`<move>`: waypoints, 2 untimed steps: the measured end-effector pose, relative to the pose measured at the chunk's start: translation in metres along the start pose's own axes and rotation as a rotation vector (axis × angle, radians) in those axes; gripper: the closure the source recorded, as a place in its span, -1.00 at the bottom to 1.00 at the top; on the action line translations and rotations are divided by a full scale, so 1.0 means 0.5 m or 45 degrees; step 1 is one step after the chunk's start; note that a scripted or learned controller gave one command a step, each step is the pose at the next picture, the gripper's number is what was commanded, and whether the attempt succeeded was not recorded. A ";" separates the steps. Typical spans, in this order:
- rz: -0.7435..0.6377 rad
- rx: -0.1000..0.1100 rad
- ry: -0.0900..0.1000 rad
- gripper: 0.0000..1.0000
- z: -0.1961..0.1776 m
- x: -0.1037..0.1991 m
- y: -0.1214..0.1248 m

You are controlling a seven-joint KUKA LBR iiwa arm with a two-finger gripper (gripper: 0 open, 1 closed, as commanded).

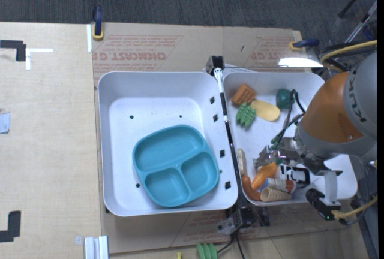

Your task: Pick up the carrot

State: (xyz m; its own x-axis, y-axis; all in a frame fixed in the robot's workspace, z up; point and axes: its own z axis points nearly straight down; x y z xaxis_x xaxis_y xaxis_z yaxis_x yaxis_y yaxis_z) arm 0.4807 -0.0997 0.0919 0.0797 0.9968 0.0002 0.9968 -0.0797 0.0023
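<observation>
Carrot (262,177): lying in the right bin (312,81), long axis slanting, directly under the pincer (271,160), which is hovering, its opening impossible to tell.

grey arm (366,96) with broad orange band, black cables, metallic tool (271,159).

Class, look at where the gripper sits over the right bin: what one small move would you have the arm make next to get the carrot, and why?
Probably a short, careful descent. The gripper sits right at the carrot, which lies near the front wall of the right bin, crowded by an ice cream cone. Whether the carrot is between the fingers is unclear, so settle first, then close.
</observation>
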 end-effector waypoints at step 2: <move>0.063 0.004 -0.002 1.00 -0.198 0.152 0.019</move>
